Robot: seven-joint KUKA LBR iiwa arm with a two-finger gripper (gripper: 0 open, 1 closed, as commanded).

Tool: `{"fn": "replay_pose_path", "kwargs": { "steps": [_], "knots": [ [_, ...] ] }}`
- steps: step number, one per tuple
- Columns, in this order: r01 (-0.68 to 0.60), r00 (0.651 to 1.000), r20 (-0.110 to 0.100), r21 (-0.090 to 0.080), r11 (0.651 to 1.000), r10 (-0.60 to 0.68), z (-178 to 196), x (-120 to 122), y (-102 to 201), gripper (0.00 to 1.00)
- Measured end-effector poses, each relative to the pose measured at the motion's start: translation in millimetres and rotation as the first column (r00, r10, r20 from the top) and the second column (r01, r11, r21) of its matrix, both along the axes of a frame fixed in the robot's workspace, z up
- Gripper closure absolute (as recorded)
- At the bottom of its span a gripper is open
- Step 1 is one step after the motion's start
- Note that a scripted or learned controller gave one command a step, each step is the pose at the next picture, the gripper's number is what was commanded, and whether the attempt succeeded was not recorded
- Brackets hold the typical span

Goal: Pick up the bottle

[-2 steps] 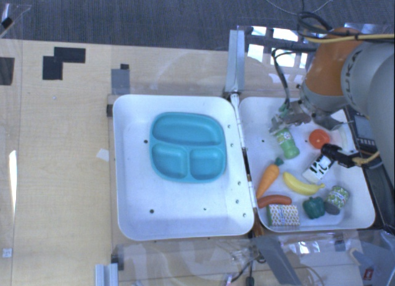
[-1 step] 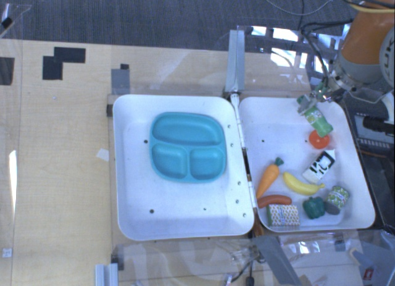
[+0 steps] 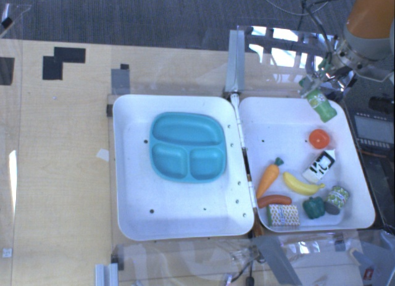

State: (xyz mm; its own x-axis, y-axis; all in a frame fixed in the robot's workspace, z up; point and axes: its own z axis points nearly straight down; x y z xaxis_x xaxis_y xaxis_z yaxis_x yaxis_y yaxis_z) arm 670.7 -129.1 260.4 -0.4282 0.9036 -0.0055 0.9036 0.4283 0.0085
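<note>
A small green bottle [image 3: 323,107] with a pale label hangs tilted over the far right corner of the right bin [image 3: 364,217]. Its top end reaches up past the bin's far rim. My gripper [image 3: 316,85] is right at that top end, below the orange band, and its fingers are shut on the bottle's neck. The body of the bottle points down and to the right, towards the bin floor.
In the right bin lie a red-orange ball [image 3: 319,138], a black-and-white carton [image 3: 319,164], a banana [image 3: 301,184], a carrot [image 3: 268,178], a sausage [image 3: 274,201], a patterned box [image 3: 283,215], a green pepper [image 3: 314,207] and a can [image 3: 337,198]. A blue divided plate [image 3: 188,146] sits in the left bin [image 3: 133,217].
</note>
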Motion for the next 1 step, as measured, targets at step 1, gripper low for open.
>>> {"fn": "replay_pose_path", "kwargs": {
  "steps": [1],
  "knots": [
    [0.184,0.983,-0.002,0.000,0.983,-0.184,-3.1,-0.4,-72.3,1.00]
  ]
}}
